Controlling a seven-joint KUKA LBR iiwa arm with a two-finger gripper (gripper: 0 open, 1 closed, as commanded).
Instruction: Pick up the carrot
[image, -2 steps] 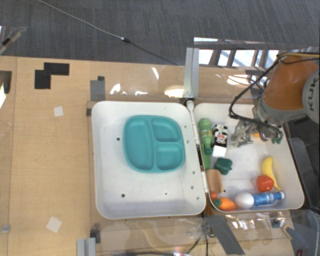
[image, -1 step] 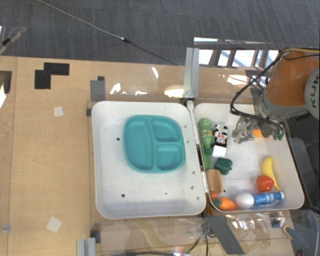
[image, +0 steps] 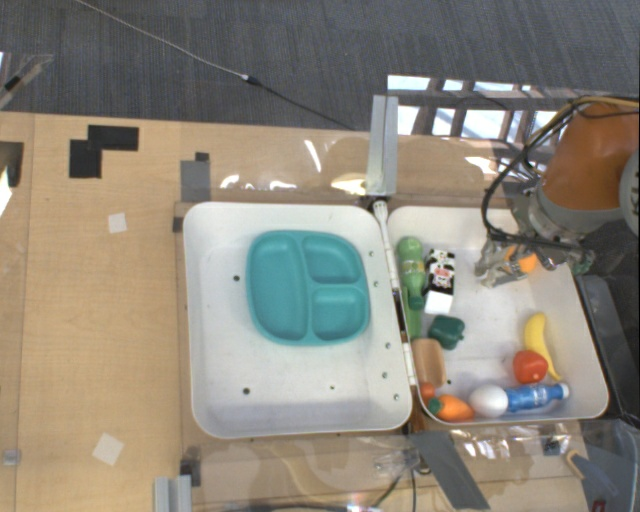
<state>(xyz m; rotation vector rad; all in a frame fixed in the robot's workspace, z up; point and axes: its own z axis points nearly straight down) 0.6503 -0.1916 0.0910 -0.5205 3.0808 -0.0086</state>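
**Orange item between the fingers, clear of the bin floor**

The gripper (image: 508, 266) hangs over the far part of the right bin (image: 585, 330), and its fingers (image: 489, 266) are closed on a small orange piece that looks like the carrot (image: 524, 264), held a little clear of the white floor. If that is the carrot, the grasp is made and the lift looks under way; what is left is to raise it well above the bin without it slipping.

A second orange item (image: 452, 407) lies at the near left corner of the same bin, beside a white egg (image: 489, 400) and a blue bottle (image: 533, 398). The left bin (image: 215, 400) holds a teal divided plate (image: 306, 286).
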